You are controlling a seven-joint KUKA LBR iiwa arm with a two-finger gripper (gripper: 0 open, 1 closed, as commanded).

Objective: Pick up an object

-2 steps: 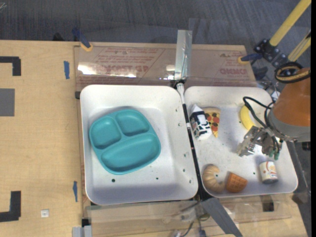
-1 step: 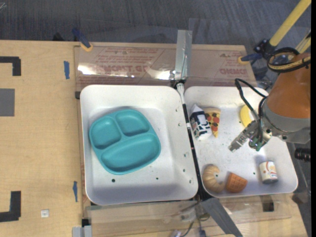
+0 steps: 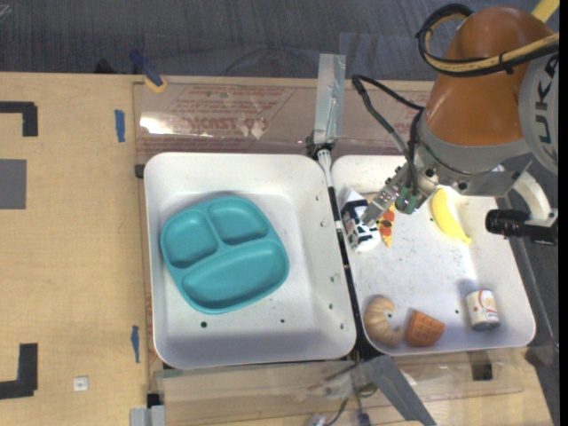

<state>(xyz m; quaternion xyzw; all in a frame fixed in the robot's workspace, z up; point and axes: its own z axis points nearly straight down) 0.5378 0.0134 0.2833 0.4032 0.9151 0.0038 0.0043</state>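
Half the banana [image 3: 450, 217] hides behind the arm [image 3: 479, 87].

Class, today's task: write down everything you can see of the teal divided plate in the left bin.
The teal divided plate looks like smooth moulded plastic, rounded in outline, with three compartments: two smaller ones toward the far side and one larger one nearer the camera, split by raised ridges. It lies flat and right way up, turned at a slight angle, on the floor of the left white bin. Nothing lies in it, and it touches nothing else.
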